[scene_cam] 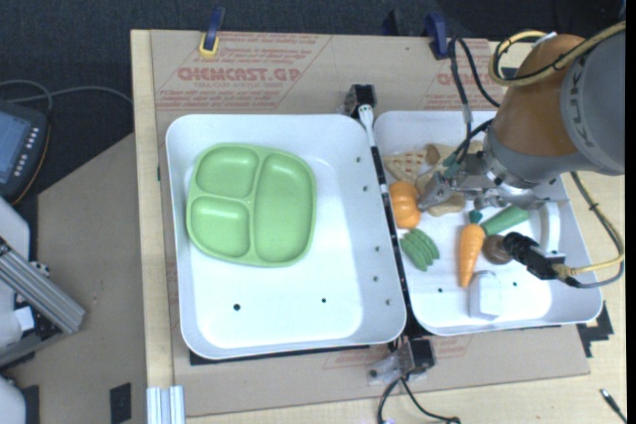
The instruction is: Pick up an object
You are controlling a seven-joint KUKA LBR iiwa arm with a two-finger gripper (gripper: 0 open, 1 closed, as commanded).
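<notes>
My gripper is down inside the right bin, near its upper middle, at the end of the grey arm with its orange band. Just left of the gripper lies a small orange toy fruit. Below it are a green ridged toy vegetable and an orange carrot. A teal-green piece and a brown piece lie under the wrist. A white block sits near the bin's front. Tan pieces lie at the back left.
The left bin holds a light green divided plate with three compartments. A black divider rail runs between the bins. A black cable with a connector hangs over the right bin by the arm.
</notes>
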